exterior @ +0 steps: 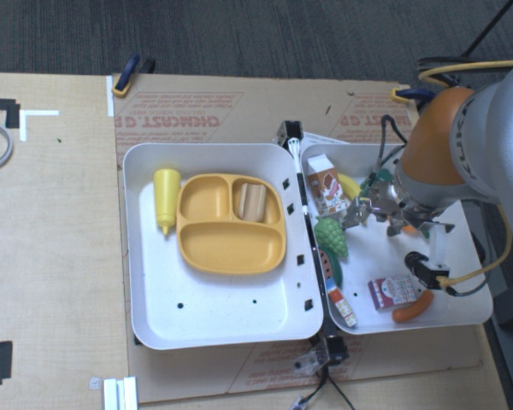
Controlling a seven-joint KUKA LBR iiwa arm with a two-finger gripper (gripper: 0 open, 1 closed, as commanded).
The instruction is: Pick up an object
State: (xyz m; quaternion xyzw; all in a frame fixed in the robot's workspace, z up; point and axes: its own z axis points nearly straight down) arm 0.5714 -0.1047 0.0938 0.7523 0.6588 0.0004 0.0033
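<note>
My gripper (pixel 369 209) hangs low over the right bin (pixel 462 314), near its middle, under the grey arm with the orange band (pixel 438 139). Just left of it lie a green broccoli-like toy (pixel 331 236), a red and white carton (pixel 325 186) and a yellow piece (pixel 350 184). A small red box (pixel 393 291) and an orange sausage (pixel 410 308) rest near the bin's front edge. A thin red, green and white tube (pixel 333 284) lies along the bin's left wall. The wrist hides what is directly under the gripper.
The left bin (pixel 214 323) holds a yellow divided plate (pixel 231 246) with a tan cylinder (pixel 252 202) in its upper right compartment, and a yellow bottle (pixel 165 197) beside it. A blue-handled tool (pixel 128 73) lies on the bench at the back.
</note>
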